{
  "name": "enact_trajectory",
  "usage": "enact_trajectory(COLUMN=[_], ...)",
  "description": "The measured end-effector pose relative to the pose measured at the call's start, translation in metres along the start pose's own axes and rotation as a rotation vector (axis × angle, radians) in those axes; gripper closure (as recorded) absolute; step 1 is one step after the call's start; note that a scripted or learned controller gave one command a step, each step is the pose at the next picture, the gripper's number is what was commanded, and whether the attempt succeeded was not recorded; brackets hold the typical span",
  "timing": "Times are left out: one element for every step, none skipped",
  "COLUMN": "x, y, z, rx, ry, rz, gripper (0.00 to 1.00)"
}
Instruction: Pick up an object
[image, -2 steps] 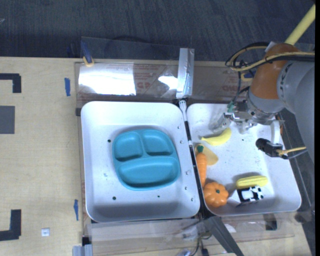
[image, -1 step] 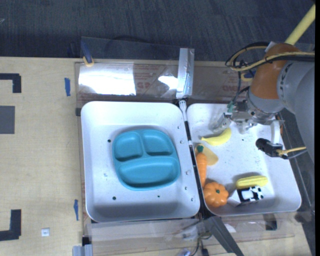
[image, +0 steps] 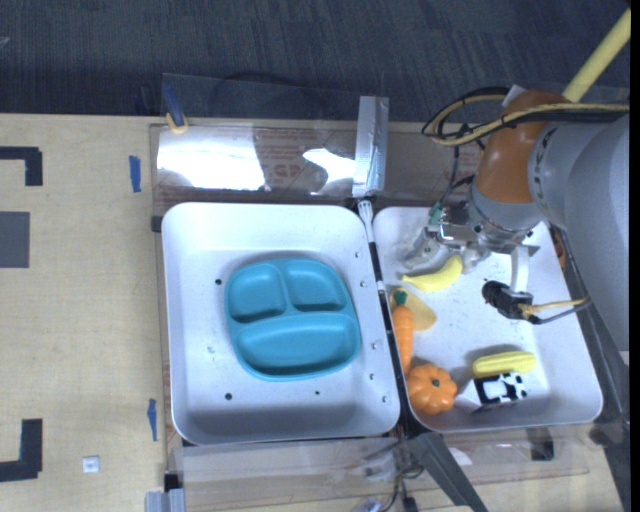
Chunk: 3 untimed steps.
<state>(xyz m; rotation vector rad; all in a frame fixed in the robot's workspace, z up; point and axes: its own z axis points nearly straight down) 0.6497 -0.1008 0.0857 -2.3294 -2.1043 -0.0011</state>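
One curved yellow banana (image: 438, 277) in the right bin (image: 570, 385), under the gripper (image: 440, 243); jaws' state indiscernible.

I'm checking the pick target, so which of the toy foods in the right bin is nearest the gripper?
The yellow banana, lying right below the gripper. The carrot, pumpkin and corn cob lie farther toward the bin's front.

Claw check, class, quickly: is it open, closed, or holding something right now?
Claw: over the right bin, just above the banana; open or closed cannot be told, and no grip is visible.
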Motion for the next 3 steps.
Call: enact_trajectory(x=[0.0,0.041,0.007], y=[0.002,-0.044,-0.05], z=[-0.013,-0.102,-0.161], rx=[-0.006,-0.006,-0.006], ry=[-0.001,0.0,-0.002], rz=[-0.001,0.208,0.168], gripper=[1.0,1.0,1.0])
